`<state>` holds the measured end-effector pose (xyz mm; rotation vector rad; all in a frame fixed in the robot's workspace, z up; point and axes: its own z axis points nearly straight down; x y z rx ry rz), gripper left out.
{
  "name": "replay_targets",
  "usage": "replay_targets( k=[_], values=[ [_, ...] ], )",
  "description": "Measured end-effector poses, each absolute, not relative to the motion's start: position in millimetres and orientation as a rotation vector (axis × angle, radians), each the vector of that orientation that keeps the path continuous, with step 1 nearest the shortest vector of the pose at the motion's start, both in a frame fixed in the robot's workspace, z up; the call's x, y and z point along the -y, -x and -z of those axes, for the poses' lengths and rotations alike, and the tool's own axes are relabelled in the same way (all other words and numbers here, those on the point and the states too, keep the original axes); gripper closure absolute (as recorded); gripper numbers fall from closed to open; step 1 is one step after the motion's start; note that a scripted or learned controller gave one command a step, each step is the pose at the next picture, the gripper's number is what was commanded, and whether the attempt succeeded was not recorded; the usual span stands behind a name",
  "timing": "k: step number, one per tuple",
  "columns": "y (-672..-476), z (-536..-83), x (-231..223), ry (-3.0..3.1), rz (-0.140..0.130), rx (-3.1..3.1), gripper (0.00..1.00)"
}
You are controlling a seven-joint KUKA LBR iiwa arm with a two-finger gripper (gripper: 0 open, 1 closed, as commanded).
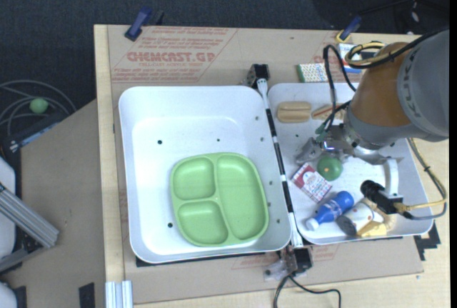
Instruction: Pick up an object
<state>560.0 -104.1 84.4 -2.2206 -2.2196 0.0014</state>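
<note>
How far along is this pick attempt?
Early to midway. Done: the arm has reached over the right bin, and its tool sits low by the green ball. Whether anything is gripped cannot be told. Left: lifting something; the ball, blue bottle and red packet lie in the bin.

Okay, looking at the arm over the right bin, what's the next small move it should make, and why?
Probably lower the claw straight down: it hangs above the green ball in the right bin, and nothing is seen between its fingers yet. The red packet lies close, so keep it slow.
</note>
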Motion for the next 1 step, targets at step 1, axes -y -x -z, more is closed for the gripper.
replay_targets(
  k=[1],
  values=[
    [-560.4,-94.5,104.1,2.223,0.000,2.220,1.00]
  ],
)
